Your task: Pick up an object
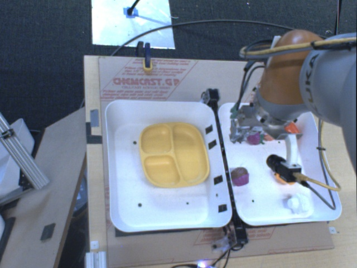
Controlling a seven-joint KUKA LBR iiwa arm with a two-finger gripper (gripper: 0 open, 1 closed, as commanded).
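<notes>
the gripper (243, 130) hangs low over the upper left part of the right bin (262, 205), close to the divider. whether it is spread or closed i cannot tell from this angle. just beside it, toward the view's right, lies a small magenta object (254, 139), partly tucked under the wrist and not visibly held. it looks light and rounded (a toy, at a guess), so it may roll or slip out. a hold across its middle seems safest. further out lie a purple ball (240, 176), an orange piece (292, 129) and a white lump (297, 204). the left bin (122, 166) bears a yellow divided plate (173, 153).
</notes>
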